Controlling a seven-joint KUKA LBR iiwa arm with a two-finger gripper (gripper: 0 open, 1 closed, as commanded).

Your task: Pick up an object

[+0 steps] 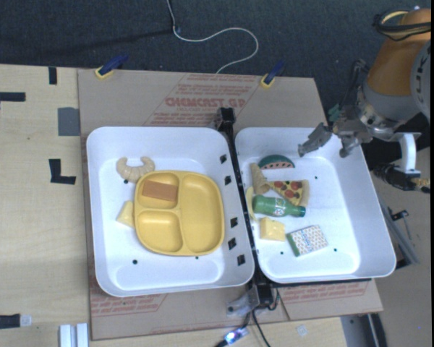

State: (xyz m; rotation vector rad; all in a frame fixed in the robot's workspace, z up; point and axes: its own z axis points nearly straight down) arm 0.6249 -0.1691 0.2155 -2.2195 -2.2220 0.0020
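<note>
My gripper [327, 144] hangs over the far right corner of the right bin [362, 215], its two fingers spread apart with nothing between them. To its left in that bin lie a watermelon slice [276, 163], a pizza slice [288, 189], a green bottle [278, 207], a yellow cheese wedge [272, 230] and a green-edged sponge-like block [307, 239]. A tan piece [259, 178] lies beside the pizza. The gripper is above and to the right of all of them, touching none.
The left bin [105, 194] holds a yellow divided plate [192, 215] with a brown toast piece [160, 190] in one compartment, a croissant [134, 168] and a yellow wedge [124, 213]. A black divider [235, 194] runs between the bins. A white cable [217, 38] lies behind.
</note>
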